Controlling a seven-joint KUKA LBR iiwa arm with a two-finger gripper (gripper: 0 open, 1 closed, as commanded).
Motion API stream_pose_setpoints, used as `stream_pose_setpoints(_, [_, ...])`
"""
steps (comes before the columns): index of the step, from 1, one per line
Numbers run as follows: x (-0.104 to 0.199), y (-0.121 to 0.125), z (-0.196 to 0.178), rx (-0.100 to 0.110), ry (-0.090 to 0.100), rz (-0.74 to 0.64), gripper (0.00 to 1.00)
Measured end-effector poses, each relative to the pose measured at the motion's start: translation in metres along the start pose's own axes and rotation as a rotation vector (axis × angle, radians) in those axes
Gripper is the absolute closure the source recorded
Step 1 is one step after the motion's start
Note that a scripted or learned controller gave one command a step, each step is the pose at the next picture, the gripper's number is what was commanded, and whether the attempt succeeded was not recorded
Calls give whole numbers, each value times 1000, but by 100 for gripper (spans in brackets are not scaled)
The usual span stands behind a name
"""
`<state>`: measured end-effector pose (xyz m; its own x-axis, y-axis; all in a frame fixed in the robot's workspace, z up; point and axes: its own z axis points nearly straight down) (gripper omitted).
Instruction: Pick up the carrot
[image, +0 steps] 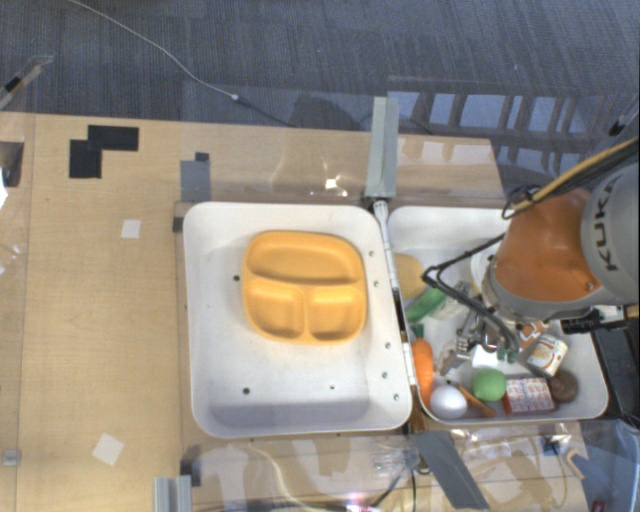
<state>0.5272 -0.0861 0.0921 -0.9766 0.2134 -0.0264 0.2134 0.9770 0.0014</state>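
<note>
The gripper hangs low in the right bin; I cannot tell if it is open or closed; the carrot lies just left of it, by the bin's left wall, above a white egg; a green ball sits near; the left bin holds a yellow tray.

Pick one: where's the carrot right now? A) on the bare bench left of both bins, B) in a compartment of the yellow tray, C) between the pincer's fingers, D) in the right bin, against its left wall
D: the carrot lies in the right bin, along its left wall, just above the white egg; the yellow tray sits in the left bin.
</note>
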Motion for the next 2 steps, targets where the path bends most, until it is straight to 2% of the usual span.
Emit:
stream_pose_setpoints(1, [30, -3, -2, -3, -10, -75, 0])
stream_pose_setpoints(2, [25, -2, -16, -3, -25, -81, 100])
